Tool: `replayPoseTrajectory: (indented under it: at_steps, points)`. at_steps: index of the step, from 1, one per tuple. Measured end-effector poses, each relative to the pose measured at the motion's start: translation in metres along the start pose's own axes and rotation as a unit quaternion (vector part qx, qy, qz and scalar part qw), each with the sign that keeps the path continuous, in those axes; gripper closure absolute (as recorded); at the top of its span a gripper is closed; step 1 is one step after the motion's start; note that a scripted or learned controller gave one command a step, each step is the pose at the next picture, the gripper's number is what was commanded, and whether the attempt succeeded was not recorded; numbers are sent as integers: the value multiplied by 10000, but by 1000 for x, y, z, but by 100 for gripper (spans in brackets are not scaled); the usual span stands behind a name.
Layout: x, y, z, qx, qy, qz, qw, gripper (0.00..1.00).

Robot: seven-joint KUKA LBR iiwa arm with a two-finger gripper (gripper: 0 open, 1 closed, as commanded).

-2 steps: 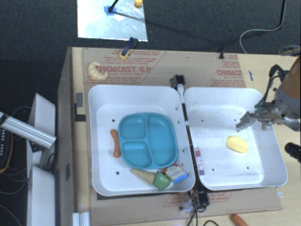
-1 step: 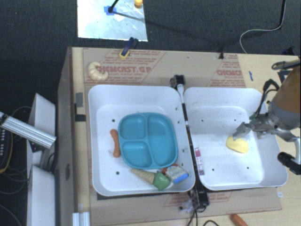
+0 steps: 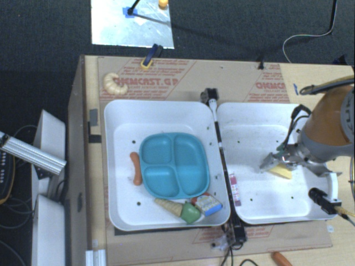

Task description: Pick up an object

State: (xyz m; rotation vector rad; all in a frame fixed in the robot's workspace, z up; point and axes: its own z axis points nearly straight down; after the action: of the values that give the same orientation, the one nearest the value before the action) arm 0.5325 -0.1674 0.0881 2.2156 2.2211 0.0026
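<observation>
Your end effector (image 3: pixel 275 163) is down in the right bin (image 3: pixel 249 204), right next to a yellow piece (image 3: pixel 282 172) lying on the bin floor. You cannot tell if it is pinching it. The piece is not lifted yet, so the pick-up is not done.

My arm (image 3: pixel 333 123) is a thick, rounded grey tube with a broad orange band wrapped around it above the wrist, the orange dulled to a brownish tone. A thin black cable (image 3: pixel 295 118) loops off the band's left side and runs down toward my wrist. Below the band sits a smooth grey collar, and under that my small two-finger metal gripper (image 3: pixel 277 160), pale silver with dark joints. A white bracket (image 3: pixel 331 183) curves off my lower side, ending in a short black cylindrical fitting (image 3: pixel 321 198).
</observation>
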Motion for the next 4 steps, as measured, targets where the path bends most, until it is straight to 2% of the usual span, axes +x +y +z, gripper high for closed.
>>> replayPoseTrajectory:
  at_steps: [1, 2, 3, 4]
  points:
    - [-40, 34, -59, -6, -5, 3, 10000, 0]
    - [-10, 10, 4, 15, 8, 3, 10000, 0]
    - [-10, 11, -7, 2, 5, -1, 10000, 100]
    - [-10, 11, -7, 3, 5, -1, 10000, 0]
